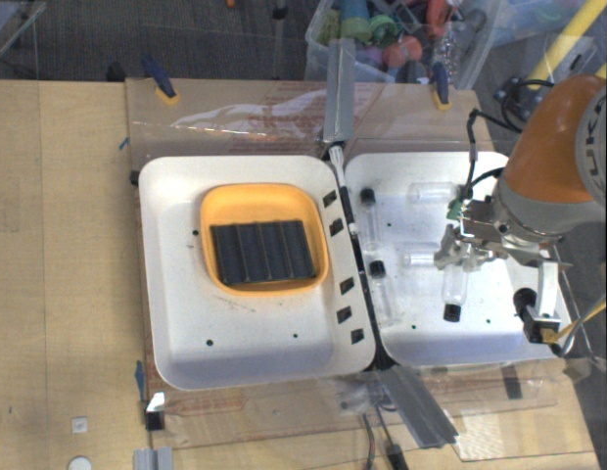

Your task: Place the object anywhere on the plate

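Bins are sitting side by side on the bench (59, 262), and we are looking down on both at a slant. In the left bin (171, 351) a yellow plate (215, 204) is lying near the middle, and a dark ribbed block (262, 253) is resting flat on it, covering most of the plate's floor — the object is already on the plate.

In the right bin (421, 336) we are seeing several clear tubes with dark caps. One tube (418, 195) is lying near the far wall, another (417, 259) nearer the middle. One cap (367, 196) is showing near the divider at the far end, a second (377, 268) by the divider further forward, and a third (451, 310) near the front.

Our arm (558, 155) is reaching in from the right, its orange band above the wrist. The gripper (458, 264) is hanging over the right bin, well apart from the plate. Its fingers are blending with the white floor and the clear tubes below, so we are unable to say how far apart they stand or whether anything is between them.

Behind the bench a clear tub (401, 18) of coloured toys is standing.
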Action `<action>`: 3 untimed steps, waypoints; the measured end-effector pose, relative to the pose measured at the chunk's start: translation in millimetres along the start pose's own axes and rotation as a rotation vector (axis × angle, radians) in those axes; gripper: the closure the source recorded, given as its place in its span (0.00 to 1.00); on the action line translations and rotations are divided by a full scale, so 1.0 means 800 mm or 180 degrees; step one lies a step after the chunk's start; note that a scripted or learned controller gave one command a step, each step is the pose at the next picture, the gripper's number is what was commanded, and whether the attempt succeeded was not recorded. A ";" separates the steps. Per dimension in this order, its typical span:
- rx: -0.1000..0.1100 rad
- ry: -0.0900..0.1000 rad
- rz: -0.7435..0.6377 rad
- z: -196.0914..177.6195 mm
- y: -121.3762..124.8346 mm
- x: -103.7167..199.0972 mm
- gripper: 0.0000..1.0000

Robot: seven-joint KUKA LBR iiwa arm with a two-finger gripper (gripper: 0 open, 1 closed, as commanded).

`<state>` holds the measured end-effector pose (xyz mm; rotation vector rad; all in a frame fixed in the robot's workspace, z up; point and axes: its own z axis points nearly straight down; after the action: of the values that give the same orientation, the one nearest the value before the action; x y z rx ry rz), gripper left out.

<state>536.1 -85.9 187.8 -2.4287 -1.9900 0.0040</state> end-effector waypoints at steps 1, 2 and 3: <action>-0.0010 -0.0002 -0.0426 -0.036 0.043 0.037 1.00; -0.0010 -0.0003 -0.0719 -0.019 0.108 0.049 1.00; -0.0017 -0.0003 -0.1436 -0.017 0.139 0.086 1.00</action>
<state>659.0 -40.1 200.7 -1.9247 -2.4862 -0.0010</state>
